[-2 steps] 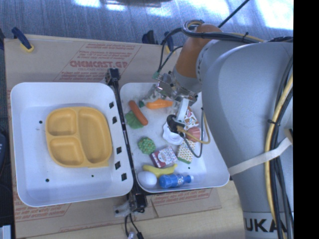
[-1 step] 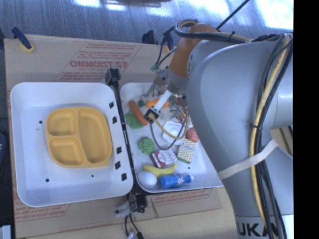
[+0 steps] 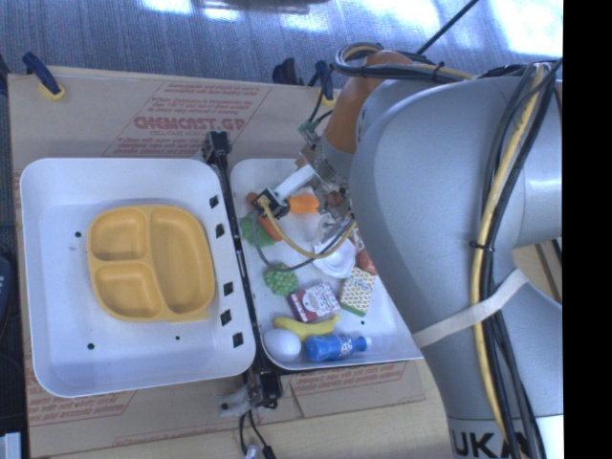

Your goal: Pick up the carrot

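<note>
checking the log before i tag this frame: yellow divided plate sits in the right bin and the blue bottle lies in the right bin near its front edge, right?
Not quite. The camera view shows the yellow divided plate in the left bin, not the right one. The rest stands: the blue bottle lies in the right bin, near its front edge.

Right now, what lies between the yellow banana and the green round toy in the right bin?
In the camera view, a small red-and-white packet lies between the yellow banana and the green round toy.
</note>
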